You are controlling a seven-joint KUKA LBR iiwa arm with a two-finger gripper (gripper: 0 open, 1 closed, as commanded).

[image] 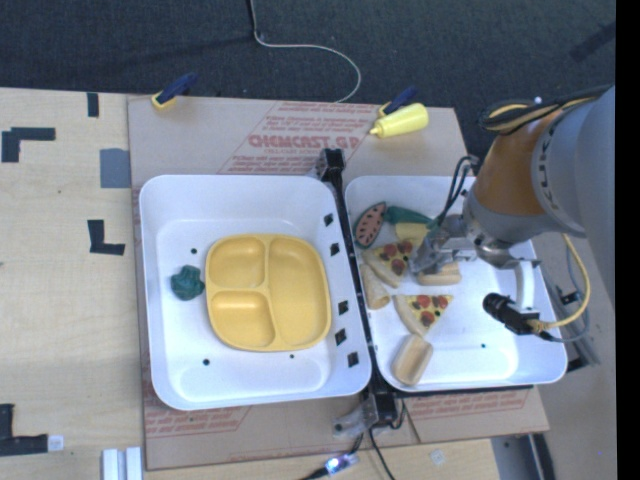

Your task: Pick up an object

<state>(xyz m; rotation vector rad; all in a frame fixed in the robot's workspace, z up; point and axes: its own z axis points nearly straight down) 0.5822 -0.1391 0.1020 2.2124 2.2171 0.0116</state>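
My gripper (430, 255) reaches down into the right bin (500, 368), its tip among the toy food near the bin's middle. Around it lie a pizza slice (392, 259), a second pizza slice (424, 309), a watermelon slice (369, 224), a green piece (405, 214) and a pale tan block (445, 274) right under the tip. A bread roll (411, 358) lies toward the front. The fingers are hidden by the wrist and the clutter.
The left bin (170, 218) holds a yellow divided plate (268, 291) and a small green toy (187, 283) at its left. A black cable end (505, 311) hangs over the right bin. A yellow clamp (402, 120) sits behind the bins.
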